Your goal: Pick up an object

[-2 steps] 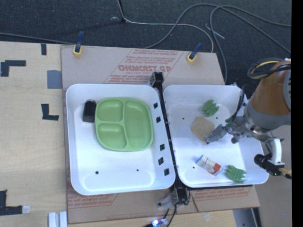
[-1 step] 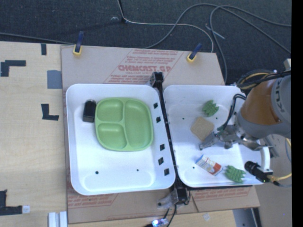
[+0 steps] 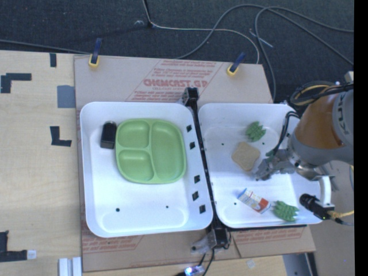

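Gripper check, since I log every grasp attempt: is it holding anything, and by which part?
Cannot be told. The gripper sits low in the right bin beside the tan piece, with nothing visibly held.

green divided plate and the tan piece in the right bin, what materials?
Green divided plate: looks like moulded plastic, smooth with a soft sheen and raised compartment ridges. Tan piece: matte, dull, possibly sponge or toy bread; too small to be sure.

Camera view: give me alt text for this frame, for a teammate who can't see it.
The gripper sits low in the right bin, beside a tan sponge-like piece, with two green toys and a small red-and-white carton nearby. The left bin holds a green divided plate and a small black block.
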Motion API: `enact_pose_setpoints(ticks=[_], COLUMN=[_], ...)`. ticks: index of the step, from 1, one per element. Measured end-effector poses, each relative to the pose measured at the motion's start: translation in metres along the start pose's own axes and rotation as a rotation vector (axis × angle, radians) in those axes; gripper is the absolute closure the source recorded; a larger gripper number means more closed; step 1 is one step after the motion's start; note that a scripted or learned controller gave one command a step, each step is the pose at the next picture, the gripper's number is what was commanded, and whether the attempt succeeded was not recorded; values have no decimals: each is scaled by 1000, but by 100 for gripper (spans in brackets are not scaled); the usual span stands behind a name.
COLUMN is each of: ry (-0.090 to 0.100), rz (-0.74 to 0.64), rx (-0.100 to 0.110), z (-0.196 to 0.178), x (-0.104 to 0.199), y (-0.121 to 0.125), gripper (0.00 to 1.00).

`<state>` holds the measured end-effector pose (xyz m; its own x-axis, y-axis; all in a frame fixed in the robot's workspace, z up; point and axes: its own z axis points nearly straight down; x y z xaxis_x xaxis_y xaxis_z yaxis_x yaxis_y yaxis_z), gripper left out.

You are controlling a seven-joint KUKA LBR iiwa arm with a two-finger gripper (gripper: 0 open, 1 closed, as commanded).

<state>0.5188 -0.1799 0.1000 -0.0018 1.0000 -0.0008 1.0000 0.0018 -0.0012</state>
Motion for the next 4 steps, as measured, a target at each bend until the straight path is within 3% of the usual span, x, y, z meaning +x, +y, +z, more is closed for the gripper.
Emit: enact_pose_setpoints(ticks=[2,3,4], ry=[-1,-1,2], rz=[1,-1,-5], rx=[-5,-6,-1], z=[-97,-153,-158], x=[-9,1,52], y=[17,20,41], gripper=[100,100,100])
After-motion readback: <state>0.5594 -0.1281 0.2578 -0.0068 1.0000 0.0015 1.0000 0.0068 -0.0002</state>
